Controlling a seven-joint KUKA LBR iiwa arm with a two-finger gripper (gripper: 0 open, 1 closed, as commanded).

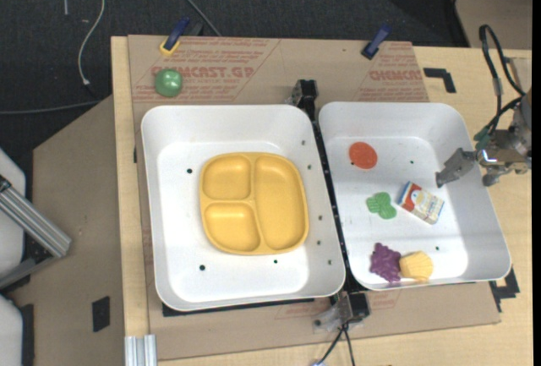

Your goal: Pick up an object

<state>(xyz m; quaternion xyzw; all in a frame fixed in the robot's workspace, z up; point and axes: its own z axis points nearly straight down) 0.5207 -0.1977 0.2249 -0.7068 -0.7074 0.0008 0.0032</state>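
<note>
Right bin (473, 144): orange disc (363, 155), green piece (381, 205), carton (421, 203), purple grapes (385, 262), yellow piece (416, 265)

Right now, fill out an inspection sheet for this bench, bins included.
Surface: cardboard-topped bench bearing left bin and right bin.
Job's things: in the right bin, red piece, green piece, small carton, purple piece, yellow piece.
Clutter: yellow divided tray in the left bin; green ball on the cardboard; two clamps at the far edge.
Hand: hand over the right bin's right side, holding nothing seen.
Cables: white cable on the floor.
Surroundings: dark floor.
</note>
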